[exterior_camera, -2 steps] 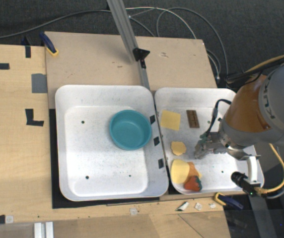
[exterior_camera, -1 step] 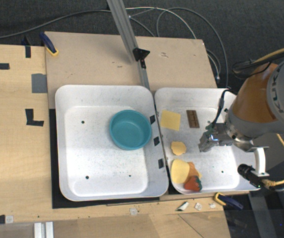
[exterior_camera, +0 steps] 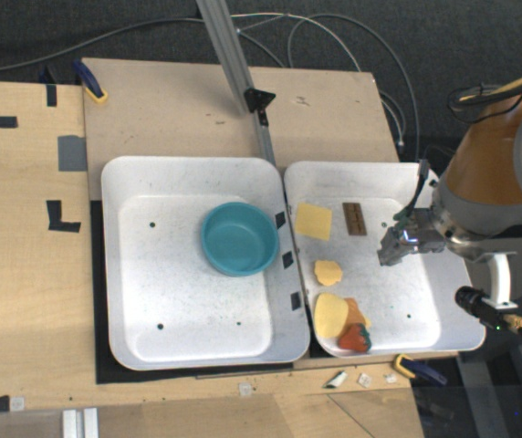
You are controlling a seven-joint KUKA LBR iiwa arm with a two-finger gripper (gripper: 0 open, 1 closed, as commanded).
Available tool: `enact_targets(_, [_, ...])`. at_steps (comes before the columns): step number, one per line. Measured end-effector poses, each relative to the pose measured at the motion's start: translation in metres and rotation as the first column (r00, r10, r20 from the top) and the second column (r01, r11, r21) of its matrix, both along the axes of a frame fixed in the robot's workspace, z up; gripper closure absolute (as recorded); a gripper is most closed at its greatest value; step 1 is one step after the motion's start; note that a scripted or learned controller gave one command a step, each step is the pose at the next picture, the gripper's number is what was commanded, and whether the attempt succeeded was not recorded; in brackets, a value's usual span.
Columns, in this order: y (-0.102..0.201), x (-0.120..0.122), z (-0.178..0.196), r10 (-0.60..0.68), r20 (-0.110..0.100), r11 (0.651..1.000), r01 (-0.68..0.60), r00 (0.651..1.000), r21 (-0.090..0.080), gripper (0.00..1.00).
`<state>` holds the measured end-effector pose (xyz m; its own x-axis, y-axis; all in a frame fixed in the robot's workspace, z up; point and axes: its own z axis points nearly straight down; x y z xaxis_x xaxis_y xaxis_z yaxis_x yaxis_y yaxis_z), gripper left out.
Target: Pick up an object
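Gripper (exterior_camera: 394, 249) hovers at right of frame over the right bin (exterior_camera: 425, 331); its state I cannot tell.

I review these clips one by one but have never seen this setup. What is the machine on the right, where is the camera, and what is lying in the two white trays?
One camera looks down at a slant. The grey and orange robot arm reaches in from the right; its end effector hangs over the right bin, with nothing visibly held. That bin holds a yellow square, a brown bar, a small yellow piece and a yellow, orange and red cluster. The left bin holds a blue bowl.
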<state>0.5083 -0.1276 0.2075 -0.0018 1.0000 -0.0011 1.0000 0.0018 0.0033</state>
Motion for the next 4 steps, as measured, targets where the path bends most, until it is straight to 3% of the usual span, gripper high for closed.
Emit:
enact_targets(2, [0.110,0.044,0.001,0.007,-0.003,1.000,-0.007,1.000,0.003,1.00])
enact_targets(4, [0.208,0.069,0.024,0.005,-0.003,1.000,-0.005,1.000,0.003,1.00])
